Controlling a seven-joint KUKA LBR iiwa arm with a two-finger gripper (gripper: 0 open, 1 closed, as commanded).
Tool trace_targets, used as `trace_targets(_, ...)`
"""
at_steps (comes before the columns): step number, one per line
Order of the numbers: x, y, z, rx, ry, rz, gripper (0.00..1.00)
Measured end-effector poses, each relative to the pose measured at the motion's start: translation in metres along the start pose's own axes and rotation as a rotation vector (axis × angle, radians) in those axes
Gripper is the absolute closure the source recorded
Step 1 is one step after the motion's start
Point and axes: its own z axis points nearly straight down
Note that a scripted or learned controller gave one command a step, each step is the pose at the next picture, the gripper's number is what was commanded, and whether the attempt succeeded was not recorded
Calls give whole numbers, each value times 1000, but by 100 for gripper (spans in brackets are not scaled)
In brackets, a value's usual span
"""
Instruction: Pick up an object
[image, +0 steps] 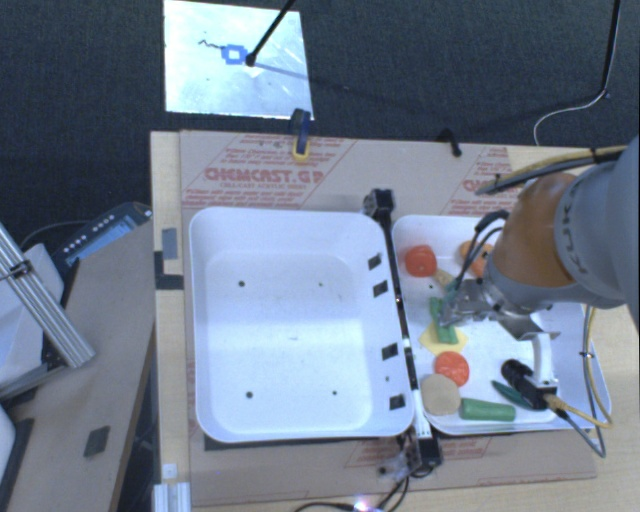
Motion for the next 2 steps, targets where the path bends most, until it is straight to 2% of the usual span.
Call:
trace_targets(1,0,-53,0,7,4,1,100)
trace_targets(2,40,20,-98,18,11,-11,100)
